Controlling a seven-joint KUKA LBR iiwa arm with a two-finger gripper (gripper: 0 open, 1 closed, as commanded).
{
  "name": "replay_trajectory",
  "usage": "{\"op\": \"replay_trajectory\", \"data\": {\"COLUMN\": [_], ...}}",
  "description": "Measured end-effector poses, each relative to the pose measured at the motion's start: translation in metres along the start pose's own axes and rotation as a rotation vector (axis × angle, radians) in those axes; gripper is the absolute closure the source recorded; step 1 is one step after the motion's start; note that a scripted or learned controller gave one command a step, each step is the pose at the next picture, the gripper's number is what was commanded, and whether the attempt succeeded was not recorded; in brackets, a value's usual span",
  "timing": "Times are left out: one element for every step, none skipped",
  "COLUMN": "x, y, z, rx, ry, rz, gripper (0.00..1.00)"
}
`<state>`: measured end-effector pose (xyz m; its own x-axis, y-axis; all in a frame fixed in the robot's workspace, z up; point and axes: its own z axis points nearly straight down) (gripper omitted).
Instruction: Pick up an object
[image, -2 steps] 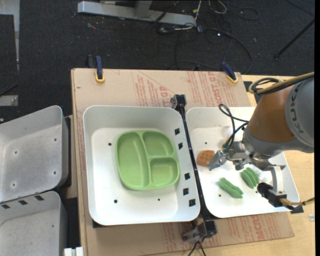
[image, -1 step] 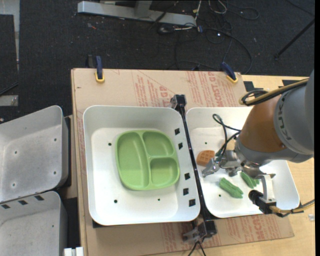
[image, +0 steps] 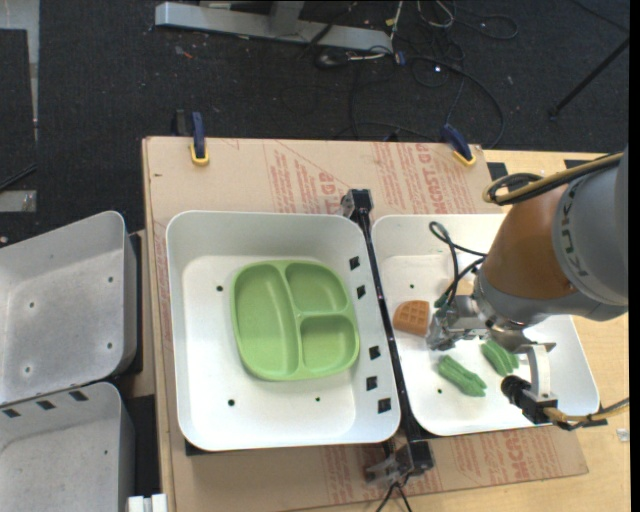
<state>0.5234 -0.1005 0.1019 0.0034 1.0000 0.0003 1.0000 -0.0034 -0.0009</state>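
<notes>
Green divided plate (image: 296, 320); orange waffle (image: 411, 316); 2 green pods (image: 461, 375); white bins (image: 200, 400).

A cardboard-topped bench (image: 290, 175) bears 2 white bins (image: 200, 260) (image: 575, 365) side by side, touching.

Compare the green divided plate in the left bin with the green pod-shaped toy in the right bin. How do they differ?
The divided plate is pale green, the pod-shaped toy darker. The plate is wide, flat and split into three compartments; the toy is small, narrow and bumpy. The plate lies apart from the arm in the left bin, while the toy lies just below the gripper in the right bin. Both are green.
</notes>
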Motion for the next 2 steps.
{"op": "replay_trajectory", "data": {"x": [-0.007,-0.009], "y": [0.005,0.002], "z": [-0.046,-0.108], "rx": [-0.005,-0.007], "ry": [-0.001,-0.002], "rz": [-0.003,-0.005], "gripper": [1.00,1.00]}}
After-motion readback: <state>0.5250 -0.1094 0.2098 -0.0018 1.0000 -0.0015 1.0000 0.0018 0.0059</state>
